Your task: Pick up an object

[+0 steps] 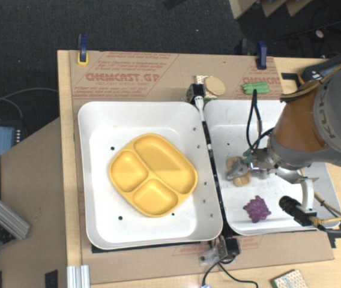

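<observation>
Gripper [238, 170] down in right bin [230, 131], near its left wall, on or just above a tan lump [241, 180]; open or closed, cannot tell. Tan lump partly hidden under gripper, shape hard to make out; also in right bin a purple lump [257, 209], nearer the front, apart from the tan one. In left bin [98, 131], a yellow three-part tray [152, 174], lying flat, mid-bin.

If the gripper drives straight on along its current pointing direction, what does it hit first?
Probably the small tan object at the gripper's tip in the right bin. Depth is unclear, so it may already touch.
</observation>
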{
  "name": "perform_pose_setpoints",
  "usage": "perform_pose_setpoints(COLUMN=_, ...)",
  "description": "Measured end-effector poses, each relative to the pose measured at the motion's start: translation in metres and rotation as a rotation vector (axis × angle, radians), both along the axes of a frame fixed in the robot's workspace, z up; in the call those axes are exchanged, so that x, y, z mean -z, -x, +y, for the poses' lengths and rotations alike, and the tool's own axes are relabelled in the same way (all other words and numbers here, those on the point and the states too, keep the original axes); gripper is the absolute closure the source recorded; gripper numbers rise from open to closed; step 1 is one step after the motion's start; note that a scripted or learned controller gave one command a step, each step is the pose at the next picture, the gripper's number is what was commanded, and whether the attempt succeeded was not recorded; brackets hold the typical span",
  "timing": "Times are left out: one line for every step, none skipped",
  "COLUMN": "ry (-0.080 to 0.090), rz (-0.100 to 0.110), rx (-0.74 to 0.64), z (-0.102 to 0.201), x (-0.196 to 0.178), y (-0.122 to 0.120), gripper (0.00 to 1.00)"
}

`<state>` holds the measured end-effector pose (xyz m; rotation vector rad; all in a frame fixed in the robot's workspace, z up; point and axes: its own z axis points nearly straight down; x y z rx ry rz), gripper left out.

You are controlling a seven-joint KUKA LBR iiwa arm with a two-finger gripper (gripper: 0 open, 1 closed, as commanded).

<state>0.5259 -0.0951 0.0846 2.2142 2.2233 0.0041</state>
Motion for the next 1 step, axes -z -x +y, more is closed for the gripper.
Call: perform_pose_setpoints(ry=0.001, rz=-0.002, rx=0.001, z=-0.001, x=-0.0005, y=-0.0626, gripper=0.0)
